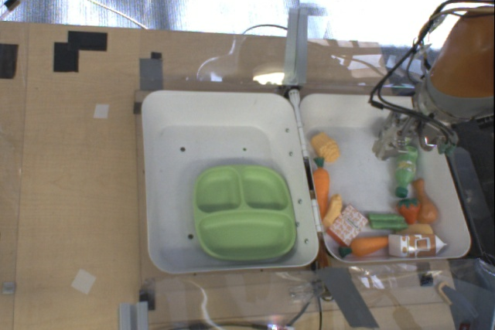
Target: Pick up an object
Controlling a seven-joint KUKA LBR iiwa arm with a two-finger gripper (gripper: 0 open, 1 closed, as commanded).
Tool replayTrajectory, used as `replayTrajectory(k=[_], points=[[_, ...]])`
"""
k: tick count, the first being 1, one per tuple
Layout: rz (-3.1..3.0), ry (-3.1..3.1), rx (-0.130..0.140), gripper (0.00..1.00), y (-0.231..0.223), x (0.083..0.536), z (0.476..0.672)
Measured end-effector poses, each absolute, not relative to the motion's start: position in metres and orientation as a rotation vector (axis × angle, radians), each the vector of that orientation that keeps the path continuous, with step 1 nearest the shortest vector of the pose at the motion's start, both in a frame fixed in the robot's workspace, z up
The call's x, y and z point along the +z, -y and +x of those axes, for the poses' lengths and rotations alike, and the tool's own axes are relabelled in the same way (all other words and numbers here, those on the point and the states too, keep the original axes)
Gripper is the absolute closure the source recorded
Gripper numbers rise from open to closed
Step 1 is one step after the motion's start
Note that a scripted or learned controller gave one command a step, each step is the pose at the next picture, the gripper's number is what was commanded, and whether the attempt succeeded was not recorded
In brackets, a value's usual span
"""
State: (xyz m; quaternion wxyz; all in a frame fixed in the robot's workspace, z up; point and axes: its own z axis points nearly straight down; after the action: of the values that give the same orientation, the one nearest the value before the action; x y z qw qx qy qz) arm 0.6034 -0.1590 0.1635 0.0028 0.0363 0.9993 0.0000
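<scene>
The right bin (363,166) holds several toy foods. Among them are a yellow corn piece (326,145), an upright carrot (321,183), a red-and-white checkered box (348,224), a green pod (387,220), a second carrot (367,245), a white carton (416,245) and an orange drumstick (425,205). A green bottle (404,171) lies near the bin's right wall. My gripper (401,144) hangs low over the bin, right at the top end of this bottle. The grey wrist and its cables hide where the two meet. The arm's orange band (468,50) is above it at the upper right.
The left bin (178,127) carries a green divided plate (244,211) in its front half. A grey metal post (296,42) stands behind the seam between the bins. Black cables (402,73) loop from the wrist. The toys crowd the right bin's front and right side.
</scene>
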Motion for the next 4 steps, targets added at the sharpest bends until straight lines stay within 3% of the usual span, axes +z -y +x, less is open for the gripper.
replayTrajectory(k=[1, 2, 3, 4], points=[[0.08, -3.132, -0.002, 1.0, 0.185, 0.143, 0.639], [0.217, -3.121, 0.0, 1.0, 0.133, 0.182, 0.55], [0.446, -3.099, 0.005, 1.0, 0.067, 0.204, 0.561], [0.112, -3.134, 0.002, 1.0, 0.042, 0.185, 0.488]])
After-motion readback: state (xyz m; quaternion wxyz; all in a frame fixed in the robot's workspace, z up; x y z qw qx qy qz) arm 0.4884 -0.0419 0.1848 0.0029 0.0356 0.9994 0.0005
